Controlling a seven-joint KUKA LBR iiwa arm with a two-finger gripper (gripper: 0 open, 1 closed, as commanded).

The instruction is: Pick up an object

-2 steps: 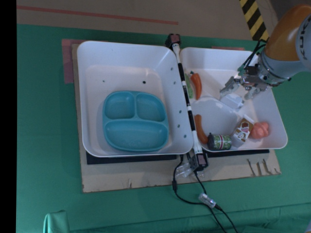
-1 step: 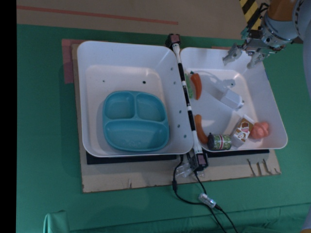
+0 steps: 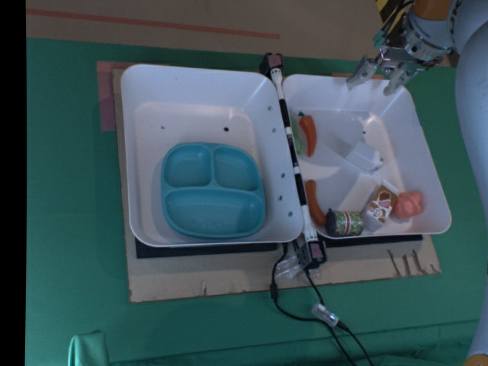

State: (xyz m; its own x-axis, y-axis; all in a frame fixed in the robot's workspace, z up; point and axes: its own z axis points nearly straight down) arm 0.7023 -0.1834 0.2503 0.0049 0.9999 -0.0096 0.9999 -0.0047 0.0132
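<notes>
The objects to pick lay in the right bin (image 3: pixel 427 204), all below the claw (image 3: pixel 379 75) and apart from it. Nearest to it were a carrot (image 3: pixel 308 133) down and to its left against the bin's left wall, and a white box (image 3: pixel 363 156) almost straight below. Farther down sat a sausage (image 3: pixel 313 202) by the left wall, then a small dark can (image 3: pixel 344 223), a little printed carton (image 3: pixel 379 207) and a pink toy (image 3: pixel 409 203) along the bin's near edge. The claw hung over the bin's far right corner with its fingers spread and nothing between them. Well to its lower left, the left bin (image 3: pixel 145 90) held a teal divided plate (image 3: pixel 213 191). Both bins rested on the green surface (image 3: pixel 69 204).
</notes>
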